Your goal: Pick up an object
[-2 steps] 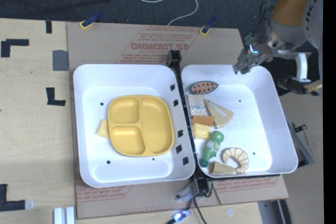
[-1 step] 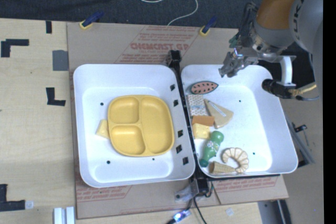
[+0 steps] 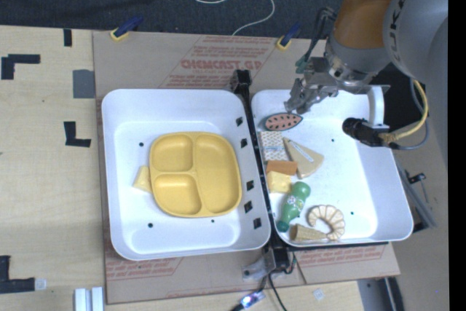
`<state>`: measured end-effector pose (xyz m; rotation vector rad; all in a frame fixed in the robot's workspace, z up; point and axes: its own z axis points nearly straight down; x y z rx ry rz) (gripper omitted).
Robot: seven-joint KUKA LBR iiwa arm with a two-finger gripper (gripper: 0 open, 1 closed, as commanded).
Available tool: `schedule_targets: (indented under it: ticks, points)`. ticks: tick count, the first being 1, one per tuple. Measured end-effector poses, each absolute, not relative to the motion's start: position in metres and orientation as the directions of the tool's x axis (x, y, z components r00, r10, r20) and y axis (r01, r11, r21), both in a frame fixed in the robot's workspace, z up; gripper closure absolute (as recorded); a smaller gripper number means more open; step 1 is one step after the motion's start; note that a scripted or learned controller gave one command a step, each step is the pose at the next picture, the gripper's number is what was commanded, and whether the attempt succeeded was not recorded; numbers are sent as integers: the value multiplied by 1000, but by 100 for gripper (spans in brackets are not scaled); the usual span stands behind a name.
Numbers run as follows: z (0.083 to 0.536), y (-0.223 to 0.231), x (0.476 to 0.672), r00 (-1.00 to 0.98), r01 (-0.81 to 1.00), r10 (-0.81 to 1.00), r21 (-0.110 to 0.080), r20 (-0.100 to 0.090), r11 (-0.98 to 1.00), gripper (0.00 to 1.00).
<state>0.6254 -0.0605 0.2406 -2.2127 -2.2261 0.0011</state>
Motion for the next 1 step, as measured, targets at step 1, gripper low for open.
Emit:
schedule_targets:
  ticks: [1]
  points:
    - [234,-24,597,-5,1000,1000,-4,1,5,100]
